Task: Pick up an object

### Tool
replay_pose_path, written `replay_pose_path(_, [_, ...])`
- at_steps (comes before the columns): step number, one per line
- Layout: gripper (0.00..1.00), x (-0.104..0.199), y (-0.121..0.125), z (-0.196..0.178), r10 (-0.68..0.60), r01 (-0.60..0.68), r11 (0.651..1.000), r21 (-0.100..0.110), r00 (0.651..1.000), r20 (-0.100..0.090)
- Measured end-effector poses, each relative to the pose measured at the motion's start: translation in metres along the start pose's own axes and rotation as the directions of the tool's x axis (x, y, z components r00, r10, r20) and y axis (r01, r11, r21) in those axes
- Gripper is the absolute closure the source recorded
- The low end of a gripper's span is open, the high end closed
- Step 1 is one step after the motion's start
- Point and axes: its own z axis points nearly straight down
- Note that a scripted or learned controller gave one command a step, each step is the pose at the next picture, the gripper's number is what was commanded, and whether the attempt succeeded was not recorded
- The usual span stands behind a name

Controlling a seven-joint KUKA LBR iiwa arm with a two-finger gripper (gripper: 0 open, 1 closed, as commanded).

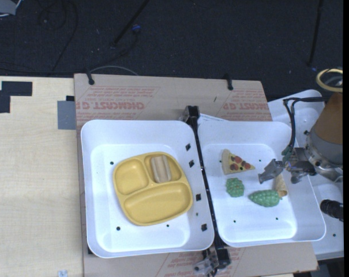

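One small tan cone (280, 186) lies just below your gripper (282, 171), long axis near vertical in frame. Whether the gripper is spread or clamped, you cannot tell.

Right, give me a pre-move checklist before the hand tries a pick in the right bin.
1. Hand is over the right bin: ok.
2. Object under the hand, a tan cone-shaped piece: ok, right below it.
3. Cone held between the fingers: cannot tell.
4. Neighbours near the cone: not ok, the green bumpy piece lies against it.
5. Pizza slice and small green piece clear of the hand: ok.
6. Yellow tray sits in the left bin, out of the way: ok.
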Motion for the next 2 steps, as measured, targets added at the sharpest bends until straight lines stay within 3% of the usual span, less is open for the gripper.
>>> replay_pose_path(1, [0.00, 0.000, 0.003, -0.007, -0.003, 0.003, 1.000, -0.014, 1.000, 0.004])
replay_pose_path(2, [0.00, 0.007, 0.009, 0.052, -0.003, 0.003, 1.000, -0.007, 1.000, 0.000])
